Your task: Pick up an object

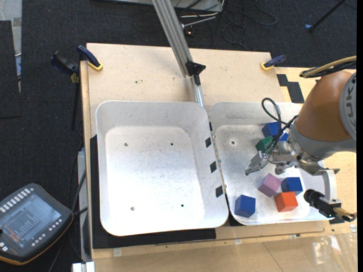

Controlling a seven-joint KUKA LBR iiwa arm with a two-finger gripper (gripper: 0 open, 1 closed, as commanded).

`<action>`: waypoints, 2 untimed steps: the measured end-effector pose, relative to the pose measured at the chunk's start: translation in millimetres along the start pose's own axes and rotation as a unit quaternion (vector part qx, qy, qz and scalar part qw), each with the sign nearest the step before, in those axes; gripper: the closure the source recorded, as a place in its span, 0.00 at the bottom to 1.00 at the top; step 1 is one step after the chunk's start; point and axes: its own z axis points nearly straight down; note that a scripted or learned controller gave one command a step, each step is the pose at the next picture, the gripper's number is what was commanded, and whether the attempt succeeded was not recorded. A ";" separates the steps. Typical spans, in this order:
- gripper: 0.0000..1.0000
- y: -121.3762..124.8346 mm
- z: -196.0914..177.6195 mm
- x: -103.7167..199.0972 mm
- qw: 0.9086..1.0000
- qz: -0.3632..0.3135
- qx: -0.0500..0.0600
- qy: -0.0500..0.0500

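My claw (256, 164) hangs low over the right bin (227, 123), its grey fingers slanting down toward the bin's middle; I cannot tell whether they are spread or closed, and nothing is visible between them. The blocks lie around it. A green block (263, 144) sits just beside my wrist with a blue block (271, 130) touching it on the far side. A lilac block (269, 185) lies just below the claw tip, turned so one corner points toward the bin's near rim. Beside it are an orange-red block (286, 201) and a small blue block (292, 184), close together. Another blue cube (245, 205) stands apart near the front rim. All are near-cubic, with no clear long axis. The left bin (113, 152) shares the counter (142, 72). I can read no lettering on the blocks.
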 end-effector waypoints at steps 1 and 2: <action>0.00 13.0 47.4 -9.1 1.000 0.001 -0.012 -0.005; 0.00 13.7 73.2 -8.9 1.000 0.000 -0.003 -0.001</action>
